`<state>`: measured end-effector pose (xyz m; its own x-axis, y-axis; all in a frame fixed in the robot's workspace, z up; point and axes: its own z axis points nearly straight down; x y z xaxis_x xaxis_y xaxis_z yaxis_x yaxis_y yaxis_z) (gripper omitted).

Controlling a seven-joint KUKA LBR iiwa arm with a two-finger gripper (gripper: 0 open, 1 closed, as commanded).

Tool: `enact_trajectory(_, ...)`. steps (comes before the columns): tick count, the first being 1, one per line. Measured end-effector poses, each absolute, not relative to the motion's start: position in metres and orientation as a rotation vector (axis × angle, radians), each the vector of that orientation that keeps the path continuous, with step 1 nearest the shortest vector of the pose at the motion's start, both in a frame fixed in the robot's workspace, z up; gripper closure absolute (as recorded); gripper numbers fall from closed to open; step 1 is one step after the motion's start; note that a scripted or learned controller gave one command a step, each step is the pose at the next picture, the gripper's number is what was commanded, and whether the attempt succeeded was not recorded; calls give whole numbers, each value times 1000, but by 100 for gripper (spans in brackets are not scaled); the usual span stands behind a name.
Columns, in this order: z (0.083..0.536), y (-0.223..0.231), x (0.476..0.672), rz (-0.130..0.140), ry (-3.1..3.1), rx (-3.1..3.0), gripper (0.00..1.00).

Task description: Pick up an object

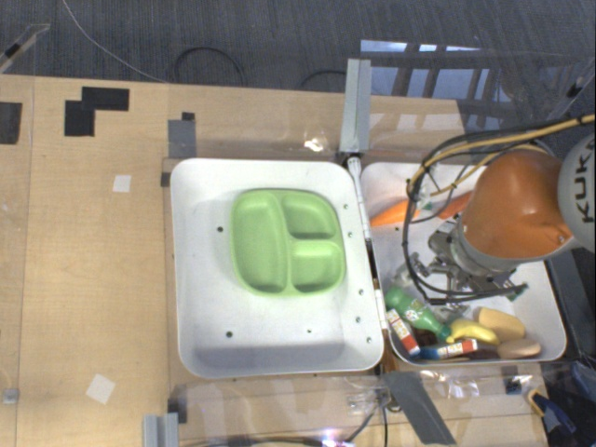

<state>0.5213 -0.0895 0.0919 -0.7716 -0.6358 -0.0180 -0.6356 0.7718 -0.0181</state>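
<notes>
1. A wooden bench (84, 277) seen from above holds two shallow white bins side by side, their inner rims almost touching.
2. The left bin (200, 343) holds one thing: a light green divided plate (286, 240) with three compartments, lying flat near the bin's middle.
3. The right bin (557, 329) holds a pile of small things, gathered along its near edge.
4. In that pile: a green bottle (410, 304), a yellow banana-shaped piece (475, 333), a tan rounded block (501, 320), a brownish oblong piece (519, 347), and a red and white marker-like stick (461, 346). Any print on these is too small to read.
5. An orange carrot-shaped item (389, 214) lies further back in the right bin, against its left wall.
6. The grey arm reaches in from the right. Its orange band (517, 203) hangs over the right bin. The grey housing beside it bears black letters, "KU" (583, 198), cut off by the frame edge.
7. The gripper (453, 285) sits below the orange band, just above the pile, amid black cables. Whether it is wide, narrow or holding anything cannot be told.
</notes>
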Motion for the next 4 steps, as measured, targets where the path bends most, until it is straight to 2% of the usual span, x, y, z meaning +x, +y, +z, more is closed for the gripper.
enact_trajectory(1,107,-104,571,-7,2853,-1288,0)
enact_trajectory(2,92,-103,526,-21,2886,-1167,0)
enact_trajectory(3,184,-168,590,-18,2884,-1203,0)
enact_trajectory(4,90,-187,660,-12,2780,-1432,0)
